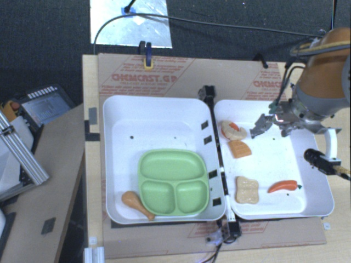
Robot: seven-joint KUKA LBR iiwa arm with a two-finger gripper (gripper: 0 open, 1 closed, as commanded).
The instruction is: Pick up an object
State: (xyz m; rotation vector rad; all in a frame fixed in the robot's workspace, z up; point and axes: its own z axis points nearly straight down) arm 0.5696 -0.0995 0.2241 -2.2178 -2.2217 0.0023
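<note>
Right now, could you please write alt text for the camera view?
The arm's hand hovers over the right bin, near a sushi piece and an orange wedge; toast and a chili pepper lie nearer. The left bin holds a green divided plate and a drumstick.

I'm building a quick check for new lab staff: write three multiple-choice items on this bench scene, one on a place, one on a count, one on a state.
1. Where is the green tray?
A. left bin
B. right bin
C. bench

2. How many food pieces lie in the right bin?
A. two
B. four
C. six

3. The chili pepper is:
A. between the gripper's fingers
B. lying on the bin floor
C. on the tray

Key: A, it sits in the left bin; B, four separate pieces; B, it lies apart from the gripper.
</note>
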